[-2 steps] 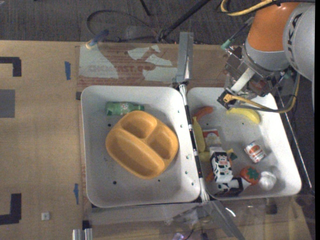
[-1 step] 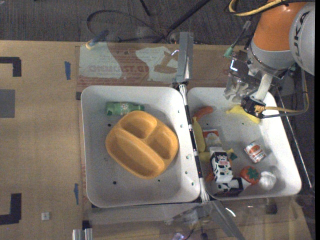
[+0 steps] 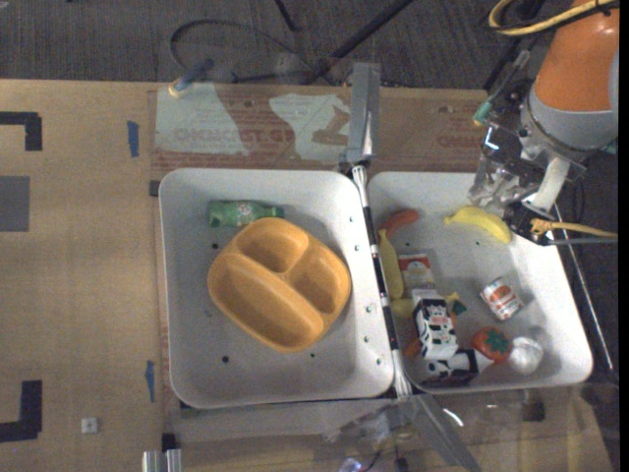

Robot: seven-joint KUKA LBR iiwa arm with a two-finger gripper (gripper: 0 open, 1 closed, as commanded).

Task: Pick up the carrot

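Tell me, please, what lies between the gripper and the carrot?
In the camera view, the banana lies between the gripper and the carrot; the rest is bare bin floor.

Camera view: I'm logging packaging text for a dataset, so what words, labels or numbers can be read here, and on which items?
None can be read.
Small carton: red-and-white print, blurred.
Can: red label, too small.
Green packet: markings blurred.
Cardboard sheet behind the bins: faint print, unreadable.
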